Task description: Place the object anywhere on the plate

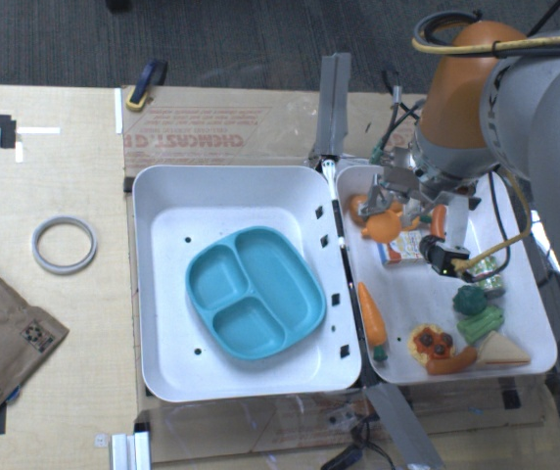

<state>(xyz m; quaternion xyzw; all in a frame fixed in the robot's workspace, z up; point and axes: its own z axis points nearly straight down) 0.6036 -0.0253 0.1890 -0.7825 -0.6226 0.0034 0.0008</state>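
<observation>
A blue three-compartment plate lies in the left white bin. My gripper hangs over the back left part of the right bin, directly above a round orange toy fruit. The fruit lies at the gripper's tip, and contact between them is unclear. A smaller orange piece sits just left of it against the bin wall.
The right bin also holds a toy carrot along its left wall, a small box, a pizza slice, green vegetables and a pale wedge. A tape ring lies on the bench at left.
</observation>
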